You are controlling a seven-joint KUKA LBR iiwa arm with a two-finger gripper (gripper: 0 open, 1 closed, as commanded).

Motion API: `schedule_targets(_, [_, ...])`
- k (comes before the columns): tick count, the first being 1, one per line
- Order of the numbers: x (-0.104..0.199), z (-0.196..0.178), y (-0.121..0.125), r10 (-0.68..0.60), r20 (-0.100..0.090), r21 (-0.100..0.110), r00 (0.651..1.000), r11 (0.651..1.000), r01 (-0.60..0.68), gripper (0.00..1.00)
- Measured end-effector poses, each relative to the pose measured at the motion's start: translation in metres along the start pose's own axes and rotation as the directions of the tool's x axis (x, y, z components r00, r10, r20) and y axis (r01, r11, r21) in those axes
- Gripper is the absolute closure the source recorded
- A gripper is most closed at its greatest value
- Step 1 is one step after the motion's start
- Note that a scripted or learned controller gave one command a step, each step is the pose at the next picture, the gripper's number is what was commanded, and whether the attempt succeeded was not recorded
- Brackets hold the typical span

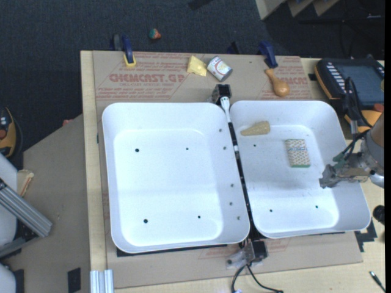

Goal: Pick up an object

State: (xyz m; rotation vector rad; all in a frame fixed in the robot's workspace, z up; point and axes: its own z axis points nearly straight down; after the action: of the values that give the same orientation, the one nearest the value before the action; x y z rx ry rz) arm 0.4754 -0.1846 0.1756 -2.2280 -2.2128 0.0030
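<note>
The pincer [330, 177] hung low at the right bin's [317, 221] right edge; whether it gaped I cannot tell. The small green-patterned rectangular pad [297, 152] lay mid-bin, just beside it, untouched. Approach step, I judged; next it must shift left over the pad.

One fixed camera is looking down at a slant from above the tabletop [183, 72]. It is sitting far enough back to be taking in both white bins [122, 127] and surrounding floor.
</note>
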Motion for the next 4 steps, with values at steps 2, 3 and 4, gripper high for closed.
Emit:
schedule_targets(2, [0.272, -0.074, 0.002, -0.024, -0.006, -0.01, 1.0, 1.0, 0.024, 1.0])
schedule_targets(3, [0.241, -0.227, 0.015, -0.008, -0.003, -0.023, 1.0, 1.0, 0.008, 1.0])
schedule_targets(4, [0.248, -0.069, 0.029, -0.005, 0.002, 0.014, 1.0, 1.0, 0.005, 1.0])
